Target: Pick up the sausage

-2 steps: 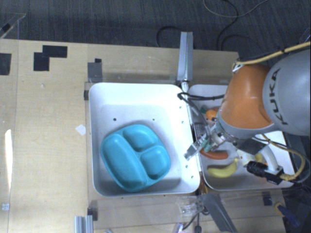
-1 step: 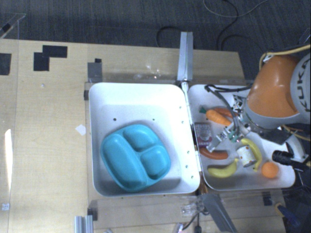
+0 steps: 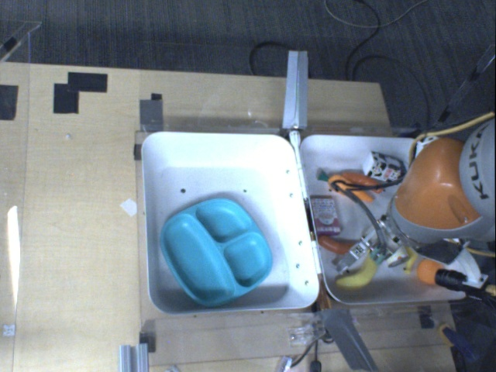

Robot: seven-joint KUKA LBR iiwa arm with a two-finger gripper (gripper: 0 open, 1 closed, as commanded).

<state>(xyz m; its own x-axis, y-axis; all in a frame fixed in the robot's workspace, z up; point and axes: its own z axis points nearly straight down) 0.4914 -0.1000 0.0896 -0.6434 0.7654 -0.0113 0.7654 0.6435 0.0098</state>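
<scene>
Sausage [image 3: 335, 244]: right bin, beside banana [image 3: 358, 277].
End effector [image 3: 370, 248]: grip state indiscernible (wrist overhead).
Approach: straddle sausage only.

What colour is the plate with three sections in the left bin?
Light blue, turquoise-like. The plate shows best in the camera view, lying in the left bin.

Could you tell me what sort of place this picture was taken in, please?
Probably a robotics lab bench for grasping trials: a KUKA arm reaches into the right bin, a blue divided plate lies in the left bin, and loose cables trail across the carpet.
</scene>
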